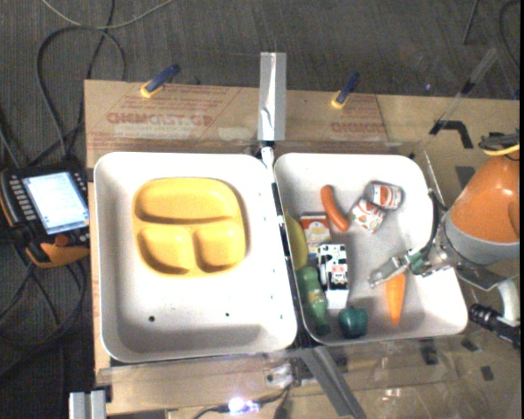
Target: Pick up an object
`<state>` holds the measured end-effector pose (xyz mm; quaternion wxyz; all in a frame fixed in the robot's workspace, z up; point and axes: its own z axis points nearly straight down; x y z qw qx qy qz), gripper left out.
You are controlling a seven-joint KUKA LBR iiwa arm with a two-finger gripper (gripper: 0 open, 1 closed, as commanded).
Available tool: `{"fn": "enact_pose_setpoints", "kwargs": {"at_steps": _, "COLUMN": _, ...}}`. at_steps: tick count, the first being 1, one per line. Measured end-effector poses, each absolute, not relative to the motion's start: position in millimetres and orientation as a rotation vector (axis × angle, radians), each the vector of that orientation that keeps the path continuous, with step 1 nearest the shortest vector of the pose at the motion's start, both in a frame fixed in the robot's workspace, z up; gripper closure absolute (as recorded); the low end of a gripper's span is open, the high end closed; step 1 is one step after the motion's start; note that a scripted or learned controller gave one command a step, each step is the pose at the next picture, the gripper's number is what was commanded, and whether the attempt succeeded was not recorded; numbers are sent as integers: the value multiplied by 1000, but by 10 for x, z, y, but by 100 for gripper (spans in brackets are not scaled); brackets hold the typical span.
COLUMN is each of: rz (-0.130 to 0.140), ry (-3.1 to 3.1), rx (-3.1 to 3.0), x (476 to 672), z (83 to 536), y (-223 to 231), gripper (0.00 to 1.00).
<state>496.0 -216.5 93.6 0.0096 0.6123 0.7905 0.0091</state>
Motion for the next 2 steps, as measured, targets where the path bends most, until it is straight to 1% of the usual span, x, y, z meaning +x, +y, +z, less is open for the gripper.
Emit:
{"fn": "enact_pose_setpoints", "kwargs": {"at_steps": 1, "rz": 18, "ry": 2471, "rx": 1916, "x": 4947, "z": 988, "y": -2188, "gripper": 100}}
{"fn": "enact_pose_setpoints", "kwargs": {"at_steps": 2, "rz": -4, "ry": 2475, "rx": 1938, "x": 5423, "z": 2050, "y": -1686, "gripper": 100}}
